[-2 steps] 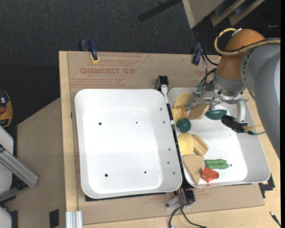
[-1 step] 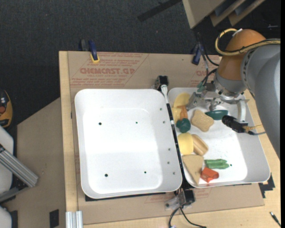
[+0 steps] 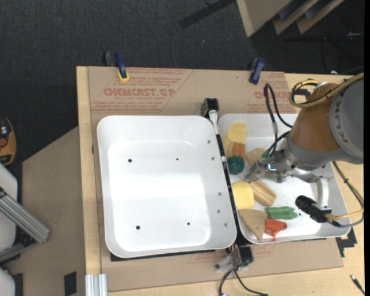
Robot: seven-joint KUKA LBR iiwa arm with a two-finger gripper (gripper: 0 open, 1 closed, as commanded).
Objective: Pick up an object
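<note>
A dark carpeted floor [image 3: 52,34] is being shown around the bench. A brown board [image 3: 173,87] printed with red lettering is being held down by two blue clamps [image 3: 120,63]. What may be cardboard boxes [image 3: 289,14] are lying at the top.

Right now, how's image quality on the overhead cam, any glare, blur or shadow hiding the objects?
Camera view: lighting even and soft; the left bin reads bright white with mild sheen, not blown out. The arm looks slightly soft and covers part of the right bin. The claw area is murky, details hard to read. The green block and yellow block stay clear.
</note>
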